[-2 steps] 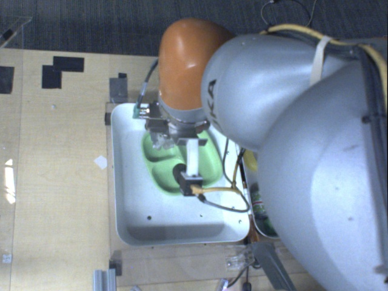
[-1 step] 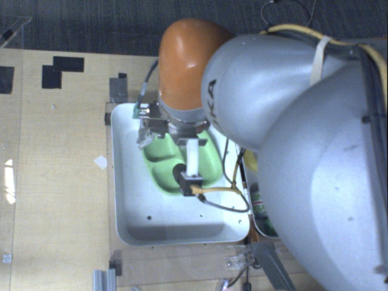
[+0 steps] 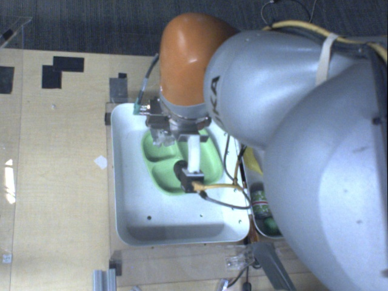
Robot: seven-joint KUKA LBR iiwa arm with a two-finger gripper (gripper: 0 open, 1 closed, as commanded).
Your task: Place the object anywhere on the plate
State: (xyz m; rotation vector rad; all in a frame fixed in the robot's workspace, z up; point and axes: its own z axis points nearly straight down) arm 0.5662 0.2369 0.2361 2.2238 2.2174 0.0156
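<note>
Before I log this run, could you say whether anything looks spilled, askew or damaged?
Nothing stands out. The green compartmented plastic plate lies flat in the left white bin, with the gripper over it. The grey arm hides much of the scene beyond.

Noted a pale wooden bench (image 3: pixel 60 193), evenly lit from above. Saw dark grey carpet (image 3: pixel 91 11) beyond its far edge, with a thin black cable (image 3: pixel 291 3) looping over the floor toward the far right corner. Counted several flat black patches (image 3: pixel 66 63) near the far left corner. Caught bright glints on a clear panel (image 3: pixel 9 180) along the left edge.
</note>
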